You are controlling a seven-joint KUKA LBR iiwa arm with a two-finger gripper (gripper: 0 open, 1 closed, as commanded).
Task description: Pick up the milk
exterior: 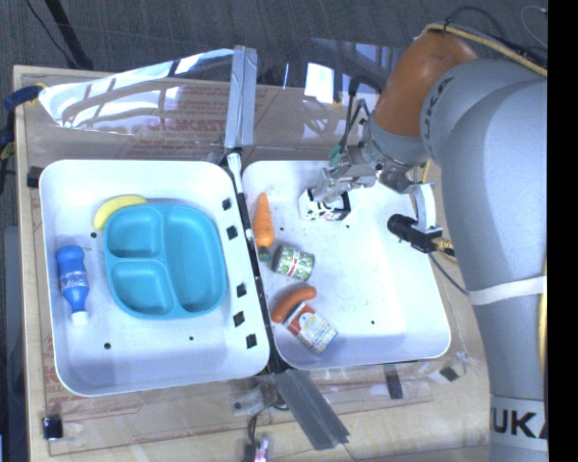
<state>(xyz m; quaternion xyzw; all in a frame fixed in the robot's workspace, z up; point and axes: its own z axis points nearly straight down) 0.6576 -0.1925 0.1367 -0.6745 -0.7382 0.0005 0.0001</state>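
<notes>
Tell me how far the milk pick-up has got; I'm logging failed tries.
Nothing looks finished: the small black-and-white carton, seemingly the milk, lies on the floor of the right white bin. In hand: the gripper is down right over it, at the bin's back end. Left: a secure grip, which I cannot confirm here, and the lift.

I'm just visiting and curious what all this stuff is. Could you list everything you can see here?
Bins: two, white, side by side on the bench.
Plate: one, blue, divided, left bin.
Banana: one, yellow, behind the plate.
Bottle: one, blue, left bin's left side.
Carrot: one, orange, right bin's left edge.
Can: one, green, right bin.
Sausage: one, red-orange, right bin.
Milk: one carton, red and white, right bin's front.
Arm: one, grey with orange band.
Gripper: one, over the right bin's back.
</notes>
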